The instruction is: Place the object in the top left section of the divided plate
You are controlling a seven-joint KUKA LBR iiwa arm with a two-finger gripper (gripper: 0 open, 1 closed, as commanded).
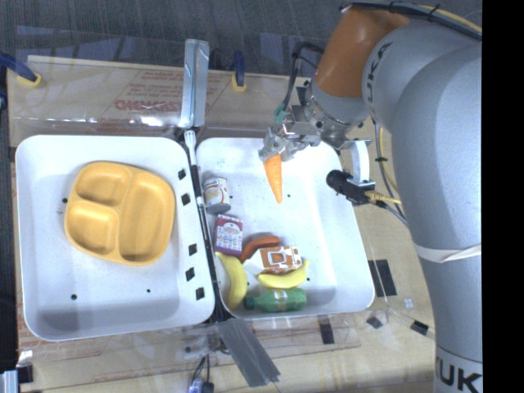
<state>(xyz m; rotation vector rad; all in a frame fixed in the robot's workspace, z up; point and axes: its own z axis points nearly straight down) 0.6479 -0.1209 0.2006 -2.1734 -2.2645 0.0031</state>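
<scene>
One toy carrot (275, 178) hangs point-down over the right bin (348, 244), its broad top pinched between the fingers of the end effector (280, 147). Near that bin's front edge lie two bananas (282, 278), a small can (215, 192), a sausage (259, 243) and a green bottle (277, 300). Left bin (49, 293) holds the yellow divided plate (119, 212). Both bins rest on a worktop (98, 92) under clear sheeting.

The plate (119, 213) lies in the left bin (49, 301). In the right bin (344, 252), the gripper (278, 147) hangs at the far side with the carrot (275, 178) in its jaws; can (215, 192), box (229, 234), bananas (234, 279) and bottle (277, 300) crowd the near left.
</scene>
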